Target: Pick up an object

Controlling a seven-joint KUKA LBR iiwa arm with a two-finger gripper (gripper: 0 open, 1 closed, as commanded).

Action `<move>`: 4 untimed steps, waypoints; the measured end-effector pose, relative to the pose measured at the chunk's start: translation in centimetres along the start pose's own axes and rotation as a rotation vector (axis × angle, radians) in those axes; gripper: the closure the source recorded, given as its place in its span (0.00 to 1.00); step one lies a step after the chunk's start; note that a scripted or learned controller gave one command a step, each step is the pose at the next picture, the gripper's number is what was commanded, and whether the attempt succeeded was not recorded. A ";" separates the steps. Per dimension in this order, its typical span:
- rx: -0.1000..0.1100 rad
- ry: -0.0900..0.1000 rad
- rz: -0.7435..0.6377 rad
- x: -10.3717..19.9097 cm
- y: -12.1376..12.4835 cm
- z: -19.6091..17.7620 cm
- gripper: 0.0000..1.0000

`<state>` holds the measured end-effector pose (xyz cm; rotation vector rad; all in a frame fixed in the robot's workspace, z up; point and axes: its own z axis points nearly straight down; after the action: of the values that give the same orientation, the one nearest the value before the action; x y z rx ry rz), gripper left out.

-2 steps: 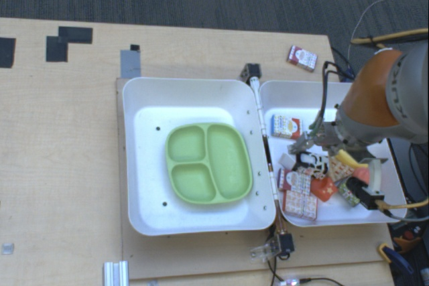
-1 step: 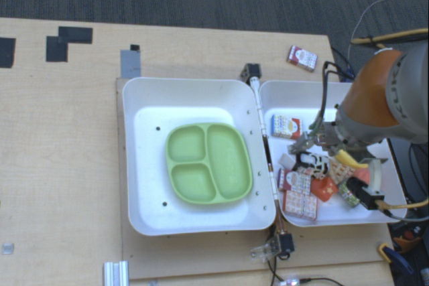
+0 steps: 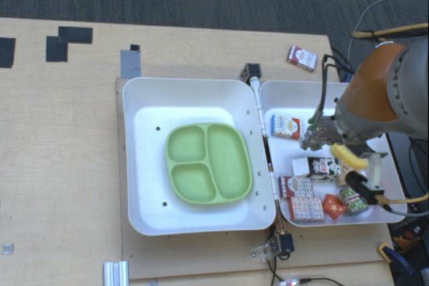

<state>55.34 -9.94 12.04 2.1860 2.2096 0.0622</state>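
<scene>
At the right of the frame the arm (image 3: 382,87) reaches over the right bin (image 3: 281,94). The gripper (image 3: 314,138) hangs above the middle of this bin; whether it is spread or closed, I cannot tell. Just under it lies a banana (image 3: 348,155), and left of it, near the upper left corner of the bin, a small white carton (image 3: 286,125). A dark box (image 3: 320,167), a flat checkered pack (image 3: 301,199), a red piece (image 3: 333,206) and a green piece (image 3: 354,201) lie in the lower part of this bin. The left bin (image 3: 144,164), in the middle of the frame, holds a green tray (image 3: 208,163) with three compartments. A small red box (image 3: 302,58) lies on the bench (image 3: 60,164) above the right bin.
</scene>
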 end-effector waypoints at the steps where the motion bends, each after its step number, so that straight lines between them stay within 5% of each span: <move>1: 0.001 0.000 0.001 0.0 0.0 0.0 0.00; 2: 0.037 -0.009 0.008 -1.1 -6.4 3.0 0.00; 3: 0.030 -0.013 0.009 -1.2 -6.1 1.8 1.00; 4: 0.043 -0.005 0.004 1.8 3.7 -16.7 1.00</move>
<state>58.13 -8.23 28.88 2.2101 2.2242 0.0088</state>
